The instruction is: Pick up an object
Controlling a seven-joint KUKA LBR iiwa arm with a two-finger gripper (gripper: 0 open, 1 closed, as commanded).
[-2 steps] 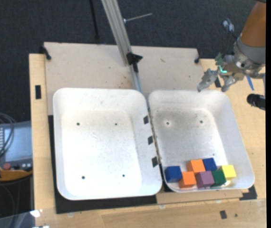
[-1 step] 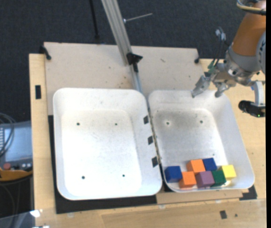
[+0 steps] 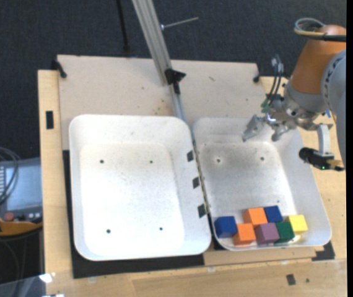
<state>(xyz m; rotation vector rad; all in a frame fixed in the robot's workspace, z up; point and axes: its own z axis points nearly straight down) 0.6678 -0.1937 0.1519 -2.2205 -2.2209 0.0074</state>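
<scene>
Item: cluster of small cubes, near end of the right bin [image 3: 300,184]. I count a blue cube [image 3: 225,226], two orange [image 3: 245,232], purple [image 3: 267,232], green [image 3: 285,230], yellow [image 3: 298,223] and a second blue behind, packed touching. I judge them light, rigid, not fragile, smooth-faced. The yellow cube at the cluster's edge offers free faces; I would pinch opposite sides. Cubes have no long axis; edges sit slightly skewed to the bin wall. Left bin [image 3: 83,135]: bare. Far end of right bin: end effector [image 3: 266,130], fingers spread, pinching nothing, well apart from the cubes.

arm [image 3: 318,54] cut off at rt edge, green block [image 3: 285,231] partly hidden – behind purple block [image 3: 267,232]
</scene>
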